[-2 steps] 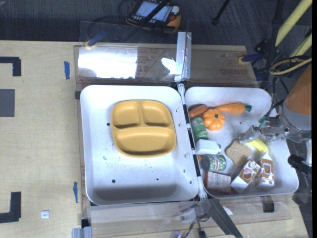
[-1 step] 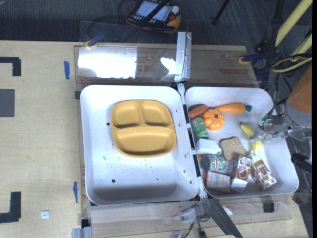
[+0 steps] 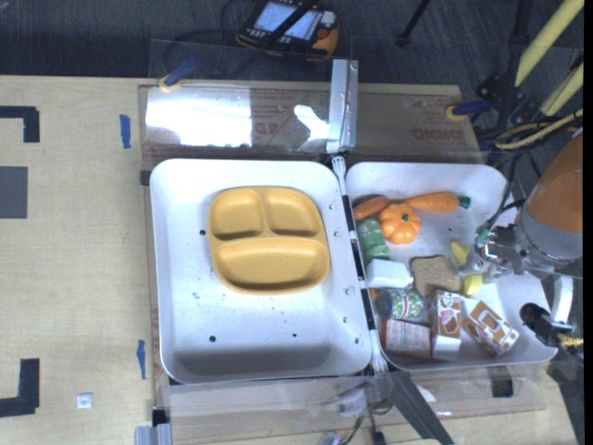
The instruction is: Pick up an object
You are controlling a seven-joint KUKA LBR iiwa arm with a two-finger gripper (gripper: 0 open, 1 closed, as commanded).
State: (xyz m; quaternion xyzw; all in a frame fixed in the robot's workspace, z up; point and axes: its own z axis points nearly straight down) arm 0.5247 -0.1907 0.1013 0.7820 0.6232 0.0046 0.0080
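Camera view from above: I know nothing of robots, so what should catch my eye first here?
First, the yellow divided tray lying alone in the left white bin. Next, the right white bin crowded with toy food: an orange pumpkin beside a carrot, with small cartons nearer the front. The grey and orange arm reaches in over that bin's right edge.

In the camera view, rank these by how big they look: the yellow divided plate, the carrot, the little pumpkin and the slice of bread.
1. Yellow divided plate, by far the largest.
2. Carrot, long and thin.
3. Slice of bread and little pumpkin: they look about alike, and the bread is partly covered, so I won't rank them.
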